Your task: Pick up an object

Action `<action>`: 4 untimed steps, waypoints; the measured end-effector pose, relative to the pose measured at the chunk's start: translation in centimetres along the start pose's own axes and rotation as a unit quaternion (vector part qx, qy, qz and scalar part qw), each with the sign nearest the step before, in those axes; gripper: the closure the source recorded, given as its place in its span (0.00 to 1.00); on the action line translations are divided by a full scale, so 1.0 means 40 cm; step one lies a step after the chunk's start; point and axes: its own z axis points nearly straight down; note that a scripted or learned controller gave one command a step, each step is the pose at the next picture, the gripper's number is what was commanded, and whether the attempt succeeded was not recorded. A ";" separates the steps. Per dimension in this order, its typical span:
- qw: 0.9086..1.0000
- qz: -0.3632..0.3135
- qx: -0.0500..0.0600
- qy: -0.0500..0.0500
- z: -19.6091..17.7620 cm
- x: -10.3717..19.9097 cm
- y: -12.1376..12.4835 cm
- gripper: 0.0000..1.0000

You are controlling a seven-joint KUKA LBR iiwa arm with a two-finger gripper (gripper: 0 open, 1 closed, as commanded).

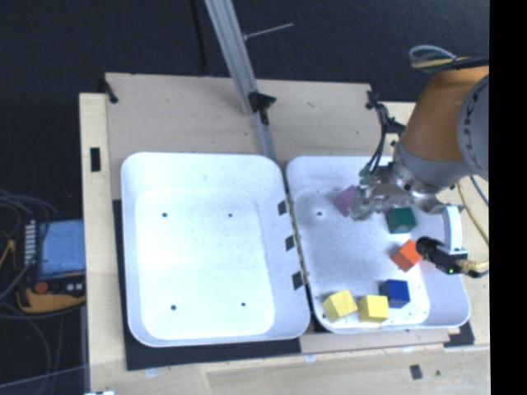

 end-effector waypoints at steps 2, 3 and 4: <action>1.000 -0.002 0.002 0.001 -0.143 0.112 0.060 1.00; 1.000 -0.002 0.003 0.001 -0.103 0.220 0.130 1.00; 1.000 -0.002 0.002 0.001 -0.062 0.341 0.174 1.00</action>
